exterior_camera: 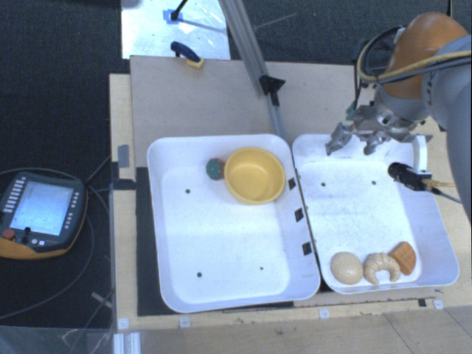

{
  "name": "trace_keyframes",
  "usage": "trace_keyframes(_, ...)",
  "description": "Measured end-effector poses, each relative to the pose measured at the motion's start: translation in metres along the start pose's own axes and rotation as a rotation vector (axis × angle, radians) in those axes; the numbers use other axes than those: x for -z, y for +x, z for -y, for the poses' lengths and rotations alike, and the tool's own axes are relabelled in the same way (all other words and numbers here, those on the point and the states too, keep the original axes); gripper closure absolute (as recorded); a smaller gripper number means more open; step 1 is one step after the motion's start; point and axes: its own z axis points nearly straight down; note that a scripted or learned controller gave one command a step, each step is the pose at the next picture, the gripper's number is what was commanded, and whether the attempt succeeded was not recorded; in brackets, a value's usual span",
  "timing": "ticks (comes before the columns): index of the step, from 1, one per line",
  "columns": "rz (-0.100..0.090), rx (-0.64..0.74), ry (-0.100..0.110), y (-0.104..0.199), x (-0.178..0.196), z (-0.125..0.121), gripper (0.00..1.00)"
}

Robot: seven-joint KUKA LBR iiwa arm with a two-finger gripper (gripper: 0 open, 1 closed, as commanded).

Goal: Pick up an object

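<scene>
Nothing is picked yet: the gripper (355, 143) hangs open and empty over the right bin's (369, 205) far edge, well apart from the croissant (381, 266) at its near edge.

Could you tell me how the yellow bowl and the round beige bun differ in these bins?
The yellow bowl is bright yellow, the round beige bun pale cream. The bowl is hollow, open upward and clearly bigger; the bun is a small solid lump. The bowl sits at the left bin's far edge, the bun in the right bin's near corner. Both look round.

Glossy yellow plastic bowl (254, 175), smooth matt white plastic bins (221, 275), metallic grey claw (355, 145), bare wooden bench (310, 94)
</scene>
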Motion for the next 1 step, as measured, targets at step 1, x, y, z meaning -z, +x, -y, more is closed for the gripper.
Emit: trace_keyframes(1, 0.0, 0.0, 0.001, 0.001, -0.0621, 0.0044, 0.0)
